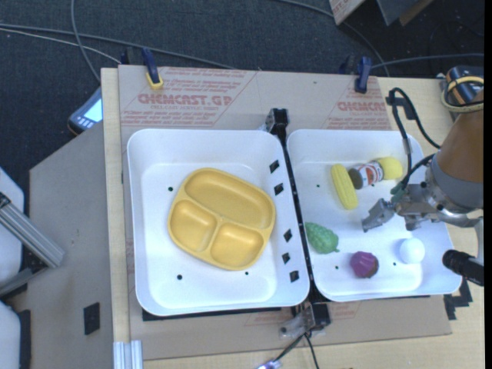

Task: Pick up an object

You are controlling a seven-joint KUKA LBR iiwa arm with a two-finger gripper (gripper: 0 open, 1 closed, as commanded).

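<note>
- Two shallow white bins are seen side by side on a bench; left bin [146, 206], right bin [323, 283].
- A yellow divided tray [221, 217], w/ three compartments, is laid flat in the left bin, approx. in its middle.
- The arm [461, 167] is brought in from the right, grey w/ an orange-brown section above the wrist, over the right bin's right side.
- The gripper [382, 212] is seen over the right bin, pointing left; its dark fingers are spread apart, w/ nothing seen between them.
- A yellow banana-shaped toy [344, 185] is laid in the right bin's upper part, up and left of the gripper, not touched by it.
- A small bottle-like item w/ a yellow cap [377, 171] is laid on its side just beside the banana toy, to its right; touching or not can't be told.
- A green leafy toy [321, 238] is set near the right bin's left wall, below the banana toy.
- A purple round object [364, 264] is found near the bin's front edge, below the gripper, apart from it.
- A white ball [410, 250] is placed right of the purple object, just below the wrist.
- Two clamps, one w/ a yellow tip [152, 72] and one blue [361, 73], are fixed at the bench's far edge.
</note>
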